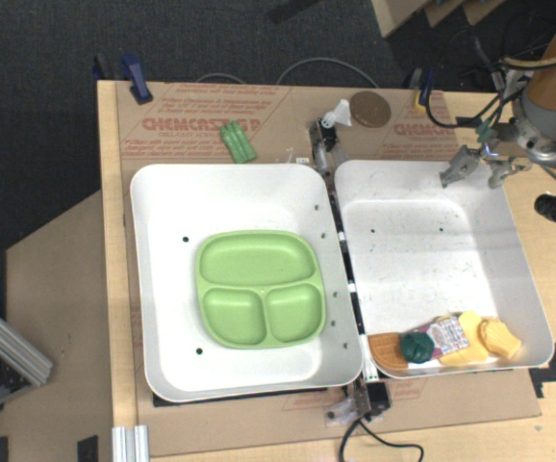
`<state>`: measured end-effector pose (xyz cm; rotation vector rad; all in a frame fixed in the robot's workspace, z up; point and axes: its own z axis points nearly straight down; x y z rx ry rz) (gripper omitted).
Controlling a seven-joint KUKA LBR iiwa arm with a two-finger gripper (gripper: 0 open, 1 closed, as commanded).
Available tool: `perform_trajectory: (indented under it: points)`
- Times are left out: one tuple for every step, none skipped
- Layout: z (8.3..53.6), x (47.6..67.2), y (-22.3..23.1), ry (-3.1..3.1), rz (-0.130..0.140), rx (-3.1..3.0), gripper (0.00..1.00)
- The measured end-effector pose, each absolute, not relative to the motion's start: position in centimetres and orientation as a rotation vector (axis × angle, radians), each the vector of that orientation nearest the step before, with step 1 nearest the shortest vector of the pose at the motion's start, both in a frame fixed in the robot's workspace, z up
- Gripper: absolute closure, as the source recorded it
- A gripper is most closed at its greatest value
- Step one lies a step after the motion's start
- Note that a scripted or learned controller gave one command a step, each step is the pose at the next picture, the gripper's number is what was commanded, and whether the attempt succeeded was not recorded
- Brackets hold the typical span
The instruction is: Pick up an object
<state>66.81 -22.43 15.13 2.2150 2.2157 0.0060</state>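
Observation:
Several small objects lie bunched at the front edge of the right bin (pixel 509 248): a brown flat piece (pixel 384 350), a dark green round object (pixel 417 346), a yellow packet with a printed label (pixel 454 338) and a yellow-orange lump (pixel 498 338). My gripper (pixel 477 168) hangs over the far right corner of that bin, well away from the pile. Its two fingers (pixel 456 168) are spread open with nothing between them. The arm's orange band (pixel 555 87) shows at the upper right.
The left bin (pixel 163 210) holds a green divided plate (pixel 259 288). On the cardboard behind the bins lie a green stick-like object (pixel 239 142) and a brown disc (pixel 369 110). Blue clamps (pixel 137 77) grip the back edge.

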Motion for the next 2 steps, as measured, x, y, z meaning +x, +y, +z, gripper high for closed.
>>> perform_trajectory:
  points:
    - [9.3, 57.1, -22.3, 2.226, -0.005, 2.233, 0.0]
    - [14.6, 62.6, -22.2, 2.218, 0.007, 2.212, 0.0]
